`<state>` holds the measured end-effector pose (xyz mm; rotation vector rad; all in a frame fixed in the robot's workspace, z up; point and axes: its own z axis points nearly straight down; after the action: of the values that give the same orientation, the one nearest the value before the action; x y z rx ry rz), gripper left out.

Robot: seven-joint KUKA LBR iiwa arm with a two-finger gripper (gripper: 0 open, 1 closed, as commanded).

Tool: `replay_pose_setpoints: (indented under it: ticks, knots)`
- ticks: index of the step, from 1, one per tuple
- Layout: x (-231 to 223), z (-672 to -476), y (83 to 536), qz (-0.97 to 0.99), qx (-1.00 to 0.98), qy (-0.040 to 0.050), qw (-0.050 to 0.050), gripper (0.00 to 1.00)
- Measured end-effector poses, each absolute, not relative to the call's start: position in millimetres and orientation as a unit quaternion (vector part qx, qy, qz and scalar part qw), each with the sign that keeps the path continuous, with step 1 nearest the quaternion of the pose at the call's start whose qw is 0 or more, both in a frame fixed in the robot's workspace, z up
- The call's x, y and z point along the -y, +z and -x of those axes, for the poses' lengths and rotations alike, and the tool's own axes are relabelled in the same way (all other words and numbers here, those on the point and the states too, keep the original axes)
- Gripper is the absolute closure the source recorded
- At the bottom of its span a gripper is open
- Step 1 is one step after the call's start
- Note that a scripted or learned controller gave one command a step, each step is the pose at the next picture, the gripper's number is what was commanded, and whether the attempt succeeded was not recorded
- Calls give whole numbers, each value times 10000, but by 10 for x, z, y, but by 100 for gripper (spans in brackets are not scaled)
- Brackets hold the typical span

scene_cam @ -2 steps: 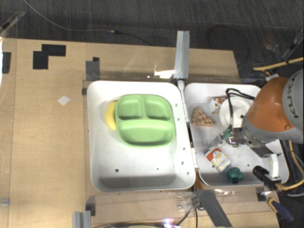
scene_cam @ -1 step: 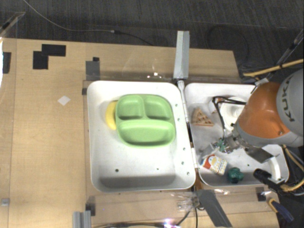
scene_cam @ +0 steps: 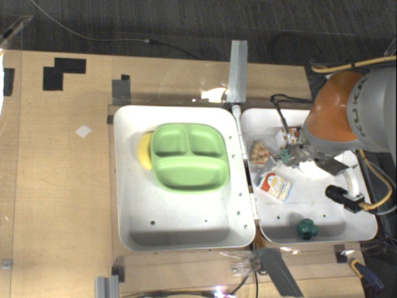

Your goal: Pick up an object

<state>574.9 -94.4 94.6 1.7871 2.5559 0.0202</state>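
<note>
Your gripper (scene_cam: 289,155), its grip state impossible to tell, hangs low in the right bin (scene_cam: 366,228) where small objects cluster, near the orange-white packet (scene_cam: 276,185).

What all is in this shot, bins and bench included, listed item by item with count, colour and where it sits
bench: one, tan wood, under both bins
left bin: one, white, centre of the bench
right bin: one, white, beside the left bin
divided plate: one, green, upper part of the left bin
yellow object: one, yellow, tucked under the plate's left edge
small packet: one, white with red and blue print, left half of the right bin
crumpled item: one, brownish, upper left of the right bin
round object: one, dark green, near edge of the right bin
arm: one, grey with orange band, over the right bin
gripper: one, dark, beside the crumpled item
</note>
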Motion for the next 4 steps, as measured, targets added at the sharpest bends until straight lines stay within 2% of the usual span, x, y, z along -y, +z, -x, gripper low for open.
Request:
replay_pose_setpoints:
  ticks: [1,2,3,4]
  knots:
    - [981,-6286,927,-5688,-8225,0,-37,0]
    - [1009,-6554,899,-6123,-7896,-159,-370,0]
    - [952,-6052,948,-6927,-7211,81,86,0]
    - [1475,-6548,1103,-7119,-7022,-18,-73,0]
